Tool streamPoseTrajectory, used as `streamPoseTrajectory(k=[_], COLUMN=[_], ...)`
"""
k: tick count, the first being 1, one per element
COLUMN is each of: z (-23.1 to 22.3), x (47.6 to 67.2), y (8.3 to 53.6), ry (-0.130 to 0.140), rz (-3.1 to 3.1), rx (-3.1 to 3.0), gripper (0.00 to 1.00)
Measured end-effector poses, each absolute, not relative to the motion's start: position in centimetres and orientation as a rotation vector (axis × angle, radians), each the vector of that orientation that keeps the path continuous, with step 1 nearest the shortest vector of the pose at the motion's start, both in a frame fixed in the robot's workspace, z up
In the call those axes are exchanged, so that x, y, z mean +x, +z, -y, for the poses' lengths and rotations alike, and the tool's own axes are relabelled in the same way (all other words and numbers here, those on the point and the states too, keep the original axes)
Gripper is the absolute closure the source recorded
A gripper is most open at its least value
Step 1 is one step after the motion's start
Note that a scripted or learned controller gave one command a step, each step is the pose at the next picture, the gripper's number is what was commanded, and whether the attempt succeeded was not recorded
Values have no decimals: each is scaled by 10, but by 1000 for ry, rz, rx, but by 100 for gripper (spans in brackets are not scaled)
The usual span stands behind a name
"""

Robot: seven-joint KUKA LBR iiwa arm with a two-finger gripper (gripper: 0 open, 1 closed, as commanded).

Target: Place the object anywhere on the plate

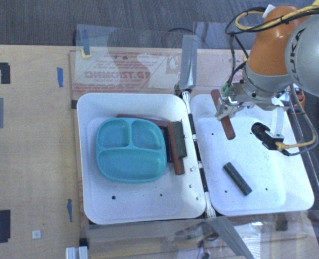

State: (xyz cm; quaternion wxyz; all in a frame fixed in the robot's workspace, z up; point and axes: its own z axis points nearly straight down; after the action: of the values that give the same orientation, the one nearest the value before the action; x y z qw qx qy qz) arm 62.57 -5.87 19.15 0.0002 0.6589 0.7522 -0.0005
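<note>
A teal divided plate [131,149] lies in the left white bin [95,198]. In the right bin [289,193], a slim brown stick [228,127] runs slantwise near the far left corner. My gripper [228,108] is over the stick's middle, with its fingers closed on either side of it. A dark grey block [237,178] lies flat nearer the front of the right bin, apart from the gripper.
Against the plate's right edge lie a dark block [179,139] and a brown stick [177,163]. A black part with a yellow cable [265,135] hangs over the right bin. A cardboard sheet [127,74] lies behind the bins.
</note>
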Motion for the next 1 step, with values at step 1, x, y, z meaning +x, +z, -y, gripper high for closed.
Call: streamPoseTrajectory(k=[1], z=[-12], x=[583], y=[184], ry=[-2], rz=[-2490], rx=[1919], gripper=[100])
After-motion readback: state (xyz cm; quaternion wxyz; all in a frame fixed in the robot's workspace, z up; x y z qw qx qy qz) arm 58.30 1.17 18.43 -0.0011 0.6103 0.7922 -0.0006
